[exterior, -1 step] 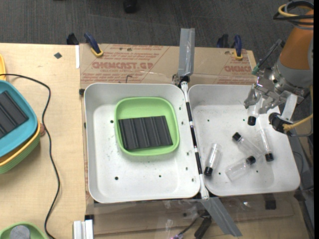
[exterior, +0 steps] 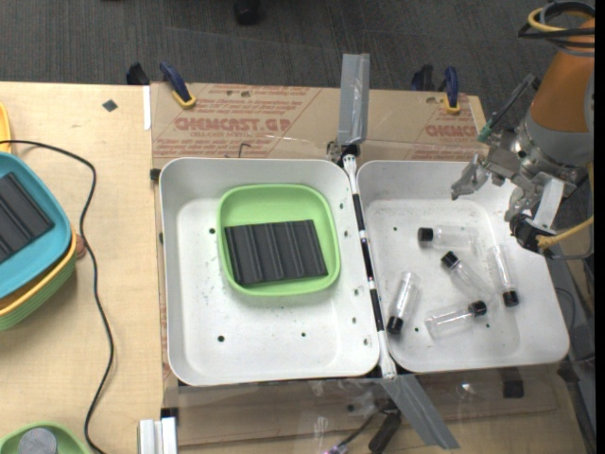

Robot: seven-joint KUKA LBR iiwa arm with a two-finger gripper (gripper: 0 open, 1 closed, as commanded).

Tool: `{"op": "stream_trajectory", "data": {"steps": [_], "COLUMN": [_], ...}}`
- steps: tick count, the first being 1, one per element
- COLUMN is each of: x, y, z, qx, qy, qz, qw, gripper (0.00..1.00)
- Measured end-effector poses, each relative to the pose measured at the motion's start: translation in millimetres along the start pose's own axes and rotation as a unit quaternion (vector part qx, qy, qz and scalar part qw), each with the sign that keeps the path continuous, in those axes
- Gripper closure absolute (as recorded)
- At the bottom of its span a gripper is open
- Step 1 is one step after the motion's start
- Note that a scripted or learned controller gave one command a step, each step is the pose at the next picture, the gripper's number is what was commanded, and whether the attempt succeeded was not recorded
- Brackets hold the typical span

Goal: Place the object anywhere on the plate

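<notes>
Grey KUKA iiwa arm (exterior: pixel 564 83): entered from the right edge of the camera view, with the orange band above the wrist seen at the upper right. Yellow and grey cabling is looped above the band. Wrist: metal-grey assembly, tilted down and to the left. Two-finger gripper (exterior: pixel 473 180): carried above the far right corner of the right-hand shallow white bin (exterior: pixel 544 343). Nothing is seen between its fingers.

Two white bins (exterior: pixel 189 348) sit at mid-frame. One green plate (exterior: pixel 277 206) is left of centre. Five clear black-capped vials (exterior: pixel 402 301) lie at right.
</notes>
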State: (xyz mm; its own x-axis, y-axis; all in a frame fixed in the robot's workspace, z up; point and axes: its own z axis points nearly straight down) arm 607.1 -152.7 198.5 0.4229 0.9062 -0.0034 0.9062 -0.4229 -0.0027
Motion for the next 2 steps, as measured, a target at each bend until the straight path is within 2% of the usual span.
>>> {"op": "stream_trajectory", "data": {"steps": [1,2], "x": [-21,18], "y": [-22,-59], "z": [-54,-76], "qx": [0.000,0.001], "qy": [0.000,0.000], "qz": [0.078,0.170], "qw": [0.9970,0.9855], "gripper": [0.00,0.00]}}
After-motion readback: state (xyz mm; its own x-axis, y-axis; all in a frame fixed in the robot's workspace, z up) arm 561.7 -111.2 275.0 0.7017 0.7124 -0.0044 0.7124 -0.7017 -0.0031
